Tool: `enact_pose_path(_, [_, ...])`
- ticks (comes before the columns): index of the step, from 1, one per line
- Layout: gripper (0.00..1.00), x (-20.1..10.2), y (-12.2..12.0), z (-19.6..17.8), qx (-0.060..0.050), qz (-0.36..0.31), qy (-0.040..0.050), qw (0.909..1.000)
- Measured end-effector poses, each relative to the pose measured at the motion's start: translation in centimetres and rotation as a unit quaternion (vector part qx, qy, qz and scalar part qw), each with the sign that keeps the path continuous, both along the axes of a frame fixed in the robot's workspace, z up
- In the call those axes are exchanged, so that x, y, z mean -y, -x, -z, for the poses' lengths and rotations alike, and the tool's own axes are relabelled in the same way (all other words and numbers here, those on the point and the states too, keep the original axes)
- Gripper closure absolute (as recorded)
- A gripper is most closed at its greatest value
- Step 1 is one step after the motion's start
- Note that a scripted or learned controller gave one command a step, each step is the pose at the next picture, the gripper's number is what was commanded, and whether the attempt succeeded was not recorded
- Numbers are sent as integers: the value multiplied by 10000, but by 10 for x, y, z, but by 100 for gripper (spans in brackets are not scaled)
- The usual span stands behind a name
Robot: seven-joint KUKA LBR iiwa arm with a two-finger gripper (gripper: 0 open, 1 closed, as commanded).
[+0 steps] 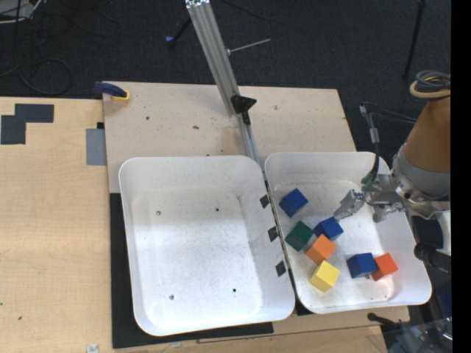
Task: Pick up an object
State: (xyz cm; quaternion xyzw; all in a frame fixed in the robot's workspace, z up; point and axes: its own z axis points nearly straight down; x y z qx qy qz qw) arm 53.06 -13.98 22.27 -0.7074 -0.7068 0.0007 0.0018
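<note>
Several small blocks lie in the right white bin (412, 289): a blue block (293, 201), a green block (299, 235), a second blue block (329, 228), an orange block (320, 248), a yellow block (324, 276), a third blue block (360, 265) and a red-orange block (384, 266). My gripper (364, 209) hangs over the right half of this bin, above and to the right of the second blue block. It is open, with bare bin floor showing between its grey fingers (346, 207). Nothing is held.
The left white bin (132, 197) sits beside the right one, with black clips (271, 233) along the shared wall. A slanted aluminium bar (218, 57) rises behind the bins. The arm's orange band (434, 134) stands at the right edge.
</note>
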Motion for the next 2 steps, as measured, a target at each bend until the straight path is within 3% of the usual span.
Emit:
enact_pose_path(1, [0, 1, 0, 0, 4, 10, 2, 10000])
enact_pose_path(2, [0, -4, 10, 59, -31, 1, -5, 10000])
